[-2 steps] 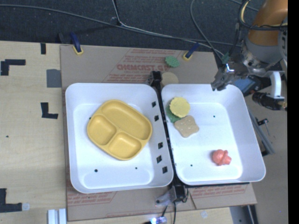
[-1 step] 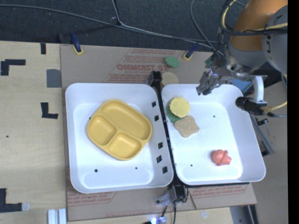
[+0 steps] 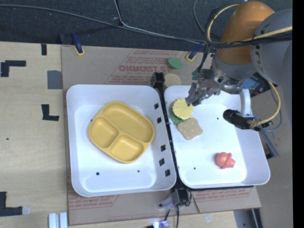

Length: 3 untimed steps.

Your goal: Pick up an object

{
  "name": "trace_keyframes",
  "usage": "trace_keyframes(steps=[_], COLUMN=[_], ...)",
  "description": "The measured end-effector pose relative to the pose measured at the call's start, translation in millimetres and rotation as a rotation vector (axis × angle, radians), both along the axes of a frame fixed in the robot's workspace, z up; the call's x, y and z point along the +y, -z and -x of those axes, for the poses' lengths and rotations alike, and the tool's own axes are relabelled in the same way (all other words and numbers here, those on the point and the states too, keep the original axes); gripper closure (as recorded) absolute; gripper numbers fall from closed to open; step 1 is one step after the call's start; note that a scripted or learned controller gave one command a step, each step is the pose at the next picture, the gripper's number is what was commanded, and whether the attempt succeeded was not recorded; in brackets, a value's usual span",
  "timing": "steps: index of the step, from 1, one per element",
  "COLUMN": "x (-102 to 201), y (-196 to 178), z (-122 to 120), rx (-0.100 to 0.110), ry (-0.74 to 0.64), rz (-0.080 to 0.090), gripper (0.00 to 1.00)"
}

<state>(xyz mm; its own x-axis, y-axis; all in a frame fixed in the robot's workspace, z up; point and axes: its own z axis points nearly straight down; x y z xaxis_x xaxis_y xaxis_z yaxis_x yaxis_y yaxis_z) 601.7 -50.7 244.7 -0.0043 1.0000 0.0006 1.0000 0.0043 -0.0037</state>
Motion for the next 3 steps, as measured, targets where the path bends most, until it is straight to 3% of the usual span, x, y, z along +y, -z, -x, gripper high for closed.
trace_keyframes(steps=[3], x=[129.0], y=[23.4], z=[68.0], rx=[0.001], ry=[-0.001], rz=[0.0], gripper=[1.0])
